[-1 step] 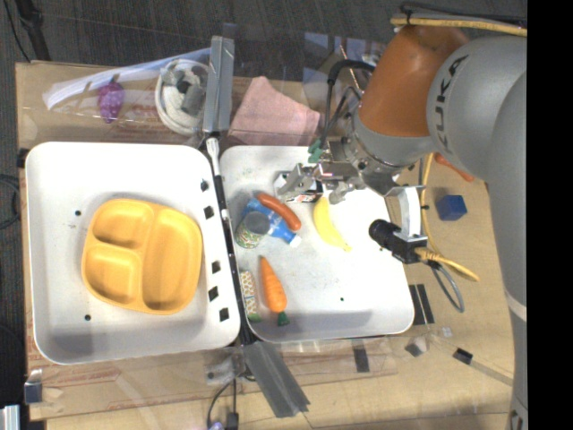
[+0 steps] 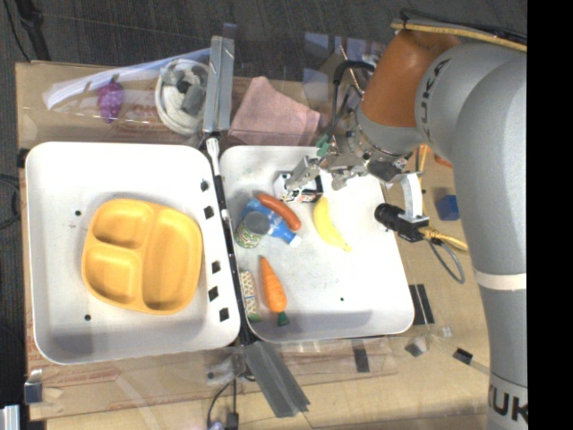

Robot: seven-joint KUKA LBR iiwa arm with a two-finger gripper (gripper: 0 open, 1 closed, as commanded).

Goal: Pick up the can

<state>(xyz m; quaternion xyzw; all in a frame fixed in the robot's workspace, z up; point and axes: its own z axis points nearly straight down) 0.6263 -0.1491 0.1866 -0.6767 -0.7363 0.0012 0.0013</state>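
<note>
The can (image 2: 253,229) lay in the right bin (image 2: 385,303), near its left wall, against a blue item (image 2: 283,229) with a sausage (image 2: 278,210) across it. The banana (image 2: 330,223) and carrot (image 2: 272,285) lay close by. The gripper (image 2: 309,179) hovered over the bin's far side, well apart from the can; I cannot tell the spread of its fingers. A good grasp probably called for descending clear of the sausage.
</note>
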